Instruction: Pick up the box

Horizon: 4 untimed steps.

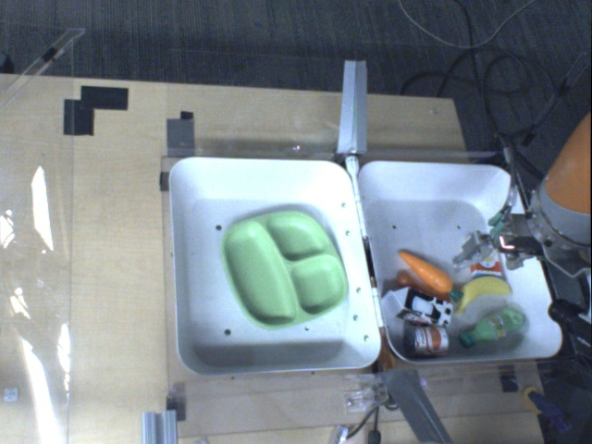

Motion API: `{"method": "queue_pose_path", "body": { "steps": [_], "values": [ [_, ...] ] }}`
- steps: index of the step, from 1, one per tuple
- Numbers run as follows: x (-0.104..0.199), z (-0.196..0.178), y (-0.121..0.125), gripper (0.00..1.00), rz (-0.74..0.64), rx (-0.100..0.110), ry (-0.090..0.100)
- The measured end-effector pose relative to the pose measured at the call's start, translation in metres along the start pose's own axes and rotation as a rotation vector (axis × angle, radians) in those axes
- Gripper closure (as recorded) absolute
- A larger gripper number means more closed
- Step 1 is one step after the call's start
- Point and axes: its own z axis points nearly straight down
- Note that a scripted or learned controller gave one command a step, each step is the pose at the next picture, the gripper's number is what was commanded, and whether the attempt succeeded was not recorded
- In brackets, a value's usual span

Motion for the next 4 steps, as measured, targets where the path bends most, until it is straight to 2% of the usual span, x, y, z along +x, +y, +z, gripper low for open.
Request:
{"method": "queue_pose_path", "body": {
  "steps": [1,2,3,4],
  "values": [
    [-0.041,0.040,0.049,0.00,-0.021,-0.001,-0.001],
    [-0.073,0.118,0.069,0.00,0.060,0.000,0.000],
    [-0.068,0.137,0.103,0.00,0.078,-0.006,0.000],
    [-0.052,0.136,0.042,0.00,0.129,-0.007,-0.001]
  ]
}}
